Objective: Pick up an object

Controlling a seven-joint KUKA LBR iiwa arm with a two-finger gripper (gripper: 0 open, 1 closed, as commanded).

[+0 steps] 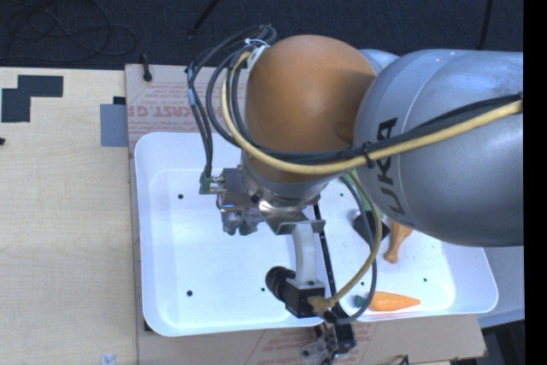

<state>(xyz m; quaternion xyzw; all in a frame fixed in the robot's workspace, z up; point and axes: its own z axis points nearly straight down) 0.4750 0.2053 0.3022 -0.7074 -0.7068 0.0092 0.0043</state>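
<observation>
The grey arm with its orange band (308,103) hangs over the white bin (184,244) and covers much of it. My gripper (325,344) is low at the bin's front edge, over the cardboard beneath it. An orange carrot-shaped object (393,301) lies on the bin floor just right of the gripper, apart from it. A tan-orange object (395,244) lies further back on the right, partly hidden by the arm. Beside it a dark object (367,226) peeks out from under the arm.
The bin rests on brown cardboard (162,107). A light wooden bench top (60,209) with dark patches lies to the left. Cables (209,124) loop from the wrist over the bin's back left. Bare bin floor shows at the left.
</observation>
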